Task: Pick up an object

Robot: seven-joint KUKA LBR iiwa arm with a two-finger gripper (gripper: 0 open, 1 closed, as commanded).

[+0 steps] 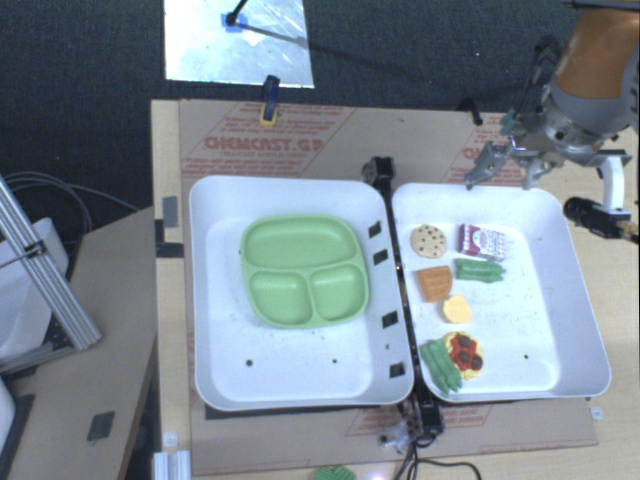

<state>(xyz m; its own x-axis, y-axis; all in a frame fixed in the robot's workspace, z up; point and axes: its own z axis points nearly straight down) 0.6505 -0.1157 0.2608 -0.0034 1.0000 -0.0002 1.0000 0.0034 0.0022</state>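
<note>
While toys fill the right bin, the hand hovers over its far rim.

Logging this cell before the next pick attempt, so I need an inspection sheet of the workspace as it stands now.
Surface: bench bears left bin and right bin, side by side.
Job's things: in the right bin, cookie, purple carton, green bean, brown cracker, yellow round piece, pizza slice, pea pod.
Clutter: green divided plate in the left bin.
Grippers: hand above the right bin's far rim, holding nothing.
Cables: cable at left.
Surroundings: dark carpet, shiny sheet.
</note>
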